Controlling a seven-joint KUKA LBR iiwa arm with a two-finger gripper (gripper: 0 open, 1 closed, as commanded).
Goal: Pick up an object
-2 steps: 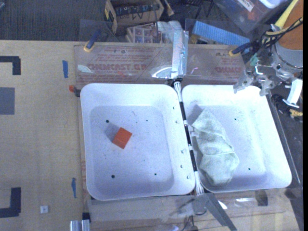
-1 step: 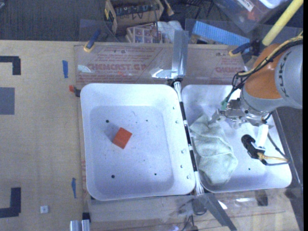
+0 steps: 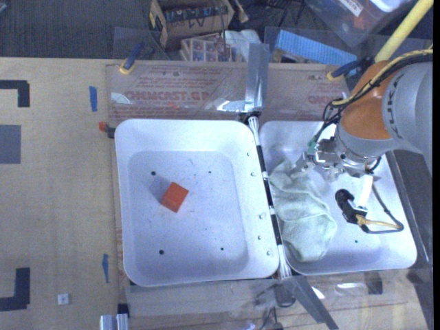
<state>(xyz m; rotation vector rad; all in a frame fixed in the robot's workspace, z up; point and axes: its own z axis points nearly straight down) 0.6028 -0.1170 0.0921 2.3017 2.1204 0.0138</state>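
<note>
An orange-red block (image 3: pixel 174 196) lies in the left bin (image 3: pixel 137 139), left of its middle. A crumpled pale green cloth (image 3: pixel 302 215) fills the left half of the right bin (image 3: pixel 392 253). My gripper (image 3: pixel 302 166) reaches in from the right and hangs low over the cloth's upper end, right at its top folds. The wrist hides the fingertips, and whether they touch the cloth is unclear.
The two white bins stand side by side, joined by a ridge with clips (image 3: pixel 265 191). Clear plastic sheeting (image 3: pixel 185 91) and a metal post (image 3: pixel 256 74) rise behind them. Boxes and clutter lie beyond the bench's far edge.
</note>
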